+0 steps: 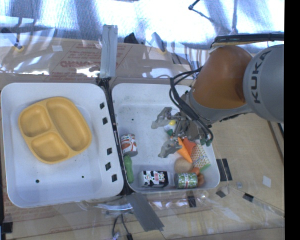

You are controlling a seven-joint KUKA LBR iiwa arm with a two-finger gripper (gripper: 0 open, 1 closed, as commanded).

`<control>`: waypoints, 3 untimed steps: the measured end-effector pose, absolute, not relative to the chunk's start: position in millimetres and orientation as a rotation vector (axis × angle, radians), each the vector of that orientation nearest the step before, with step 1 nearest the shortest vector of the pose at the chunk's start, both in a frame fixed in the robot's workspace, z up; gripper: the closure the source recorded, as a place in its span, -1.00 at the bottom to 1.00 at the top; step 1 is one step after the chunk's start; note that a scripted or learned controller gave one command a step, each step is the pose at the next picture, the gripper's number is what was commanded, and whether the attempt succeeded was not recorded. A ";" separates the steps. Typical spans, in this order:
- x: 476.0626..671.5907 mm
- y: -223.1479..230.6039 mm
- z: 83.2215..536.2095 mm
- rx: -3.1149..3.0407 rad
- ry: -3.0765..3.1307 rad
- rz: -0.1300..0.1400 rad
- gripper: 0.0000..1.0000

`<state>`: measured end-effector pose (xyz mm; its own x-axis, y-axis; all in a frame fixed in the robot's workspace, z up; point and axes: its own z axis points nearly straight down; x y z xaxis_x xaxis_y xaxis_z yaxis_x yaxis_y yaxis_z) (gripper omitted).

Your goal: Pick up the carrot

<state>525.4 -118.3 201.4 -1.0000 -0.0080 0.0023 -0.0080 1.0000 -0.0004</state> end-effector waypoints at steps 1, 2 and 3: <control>547.1 -202.2 198.9 0.337 -3.125 0.002 -1.00; 567.7 -208.2 92.5 0.488 -3.106 0.001 -1.00; 569.9 -206.1 104.3 0.500 -3.108 0.002 1.00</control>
<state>569.9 -206.1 104.3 -0.9495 -0.3137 -0.0060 -0.3137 0.9495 -0.0025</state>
